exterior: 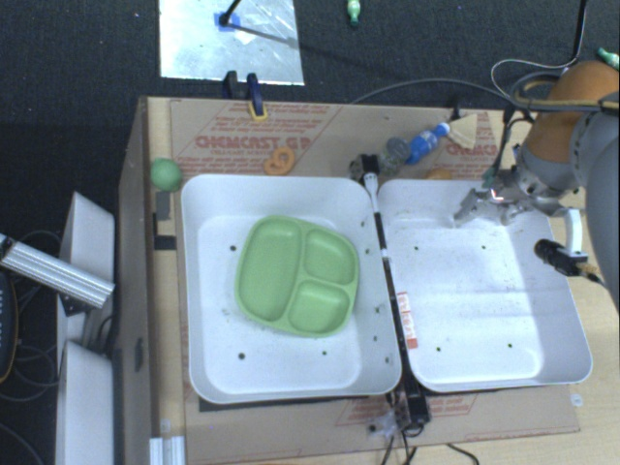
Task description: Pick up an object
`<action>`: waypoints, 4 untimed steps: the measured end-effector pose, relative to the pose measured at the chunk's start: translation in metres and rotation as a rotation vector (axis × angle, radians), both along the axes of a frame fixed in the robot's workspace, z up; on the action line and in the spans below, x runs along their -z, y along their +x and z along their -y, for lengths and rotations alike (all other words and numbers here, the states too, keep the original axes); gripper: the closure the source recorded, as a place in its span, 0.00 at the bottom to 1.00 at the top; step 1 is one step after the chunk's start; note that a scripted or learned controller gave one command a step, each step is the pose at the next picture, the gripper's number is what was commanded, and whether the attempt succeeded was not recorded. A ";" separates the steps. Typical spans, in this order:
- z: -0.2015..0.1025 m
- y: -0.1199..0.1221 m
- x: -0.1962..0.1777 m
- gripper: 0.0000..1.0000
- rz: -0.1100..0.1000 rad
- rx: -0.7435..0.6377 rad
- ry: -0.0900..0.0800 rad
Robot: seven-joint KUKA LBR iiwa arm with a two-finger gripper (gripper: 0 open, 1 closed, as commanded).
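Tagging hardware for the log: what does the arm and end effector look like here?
Grey arm with an orange band above the wrist. Black cables loop around it. The end effector is silvery metal, with a small reddish light spot on it.

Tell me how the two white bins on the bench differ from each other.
The left bin holds a green divided plate lying flat in its middle; the right bin holds no plate like that. The gripper hovers at the right bin's far edge, while the left bin has no arm over it. Both are shallow, white, roughly the same size, and sit side by side, meeting along the middle.
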State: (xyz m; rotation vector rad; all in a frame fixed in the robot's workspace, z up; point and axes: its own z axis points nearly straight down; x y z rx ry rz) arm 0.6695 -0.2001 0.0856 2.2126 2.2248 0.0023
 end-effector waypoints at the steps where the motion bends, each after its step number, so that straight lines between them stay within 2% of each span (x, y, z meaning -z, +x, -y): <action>1: 0.004 0.000 0.000 0.00 -0.002 0.000 0.004; 3: -0.003 0.000 0.000 0.00 -0.001 0.000 0.000; 4: 0.005 0.000 0.000 0.00 -0.003 0.002 0.004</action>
